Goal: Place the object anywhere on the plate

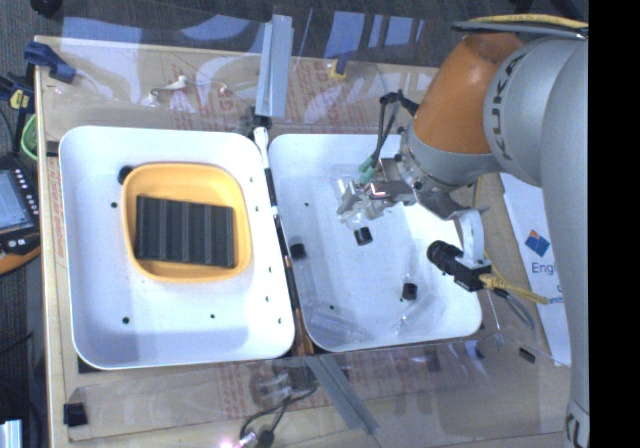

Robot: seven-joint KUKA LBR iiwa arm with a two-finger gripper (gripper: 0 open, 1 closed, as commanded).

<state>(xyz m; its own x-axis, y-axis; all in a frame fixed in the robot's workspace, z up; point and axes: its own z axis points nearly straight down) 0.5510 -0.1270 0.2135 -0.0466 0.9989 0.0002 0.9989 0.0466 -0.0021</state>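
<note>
Reaching into the right bin (440, 316) from the right, my fingers (362, 198) hang over its upper middle.

Whether they are open or closed I cannot tell; the tips blur against the white floor. A small dark object (363, 234) lies just below them, another (408, 290) lower right. The yellow plate (185, 181), bearing a dark ribbed insert (186, 229), sits in the left bin (100, 316).
</note>
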